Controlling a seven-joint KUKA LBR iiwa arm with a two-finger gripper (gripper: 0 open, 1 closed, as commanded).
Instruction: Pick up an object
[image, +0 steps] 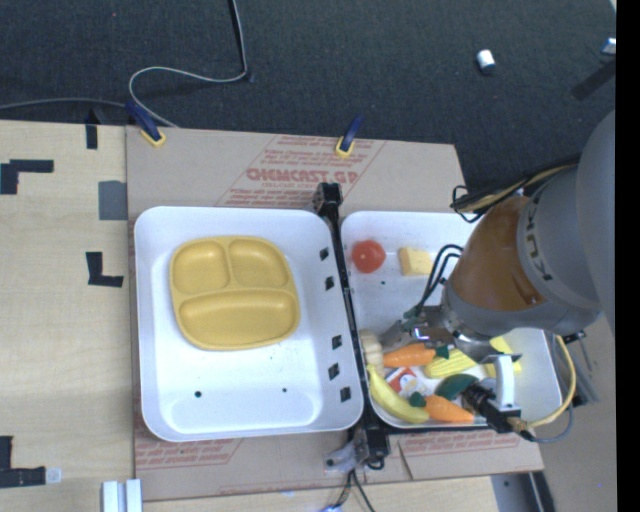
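In the right bin (415, 225), the gripper (462, 368), its opening hidden, hangs over piled toy food (425, 380).

A single fixed camera looks down at a slant on the bench. Both white bins, left bin (150, 330) and right bin (555, 385), sit mid-frame. The arm (560, 250) enters from the right.

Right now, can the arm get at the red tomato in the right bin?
Probably yes. The tomato lies alone in the right bin, apart from the toy pile under the arm, nothing over it.
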